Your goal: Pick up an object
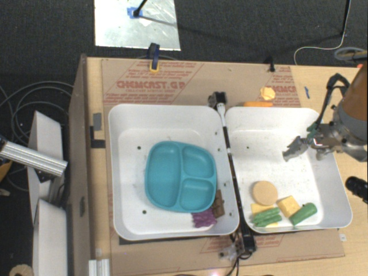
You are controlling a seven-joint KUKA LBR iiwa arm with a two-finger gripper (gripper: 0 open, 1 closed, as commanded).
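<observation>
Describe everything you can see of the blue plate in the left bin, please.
The blue plate is turquoise, looks like smooth plastic, and has rounded corners. Raised ridges divide it into three compartments: one large on the left, two smaller on the right. All three look empty. It lies flat, right side up, on the floor of the left bin, turned slightly. A purple object and a brown object lie at its lower right edge.

The grey arm [352, 111] enters from the right edge of the frame, at mid-height, its orange band just visible at the upper right. Its wrist angles leftward and down, ending in the gripper [296, 147], which points left at the frame's centre-right and carries nothing.
</observation>
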